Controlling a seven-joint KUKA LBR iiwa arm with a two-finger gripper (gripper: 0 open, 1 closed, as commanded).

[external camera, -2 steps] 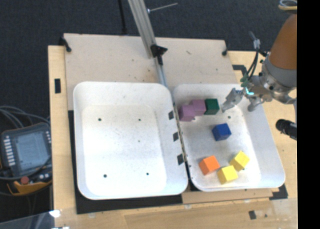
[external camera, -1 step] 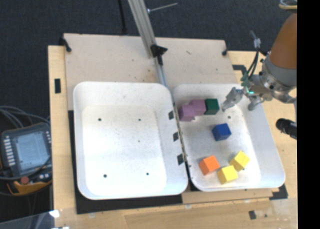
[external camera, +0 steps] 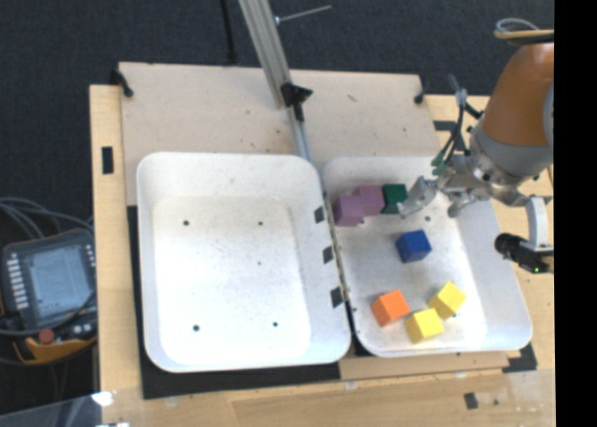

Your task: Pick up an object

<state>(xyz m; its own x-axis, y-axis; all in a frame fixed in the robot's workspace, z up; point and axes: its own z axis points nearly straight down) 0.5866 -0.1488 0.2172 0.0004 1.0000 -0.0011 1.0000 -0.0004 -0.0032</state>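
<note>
My gripper hangs over the back of the right bin, its two fingers spread apart with nothing between them. One fingertip sits right beside a green block, which touches a purple block at the bin's back left. A blue block lies just below and left of the gripper. Nearer the front lie an orange block and two yellow blocks.
The left bin stands beside the right one, sharing a divider edge. A slanted metal pole rises behind the bins. A teach pendant lies off the bench at the left.
</note>
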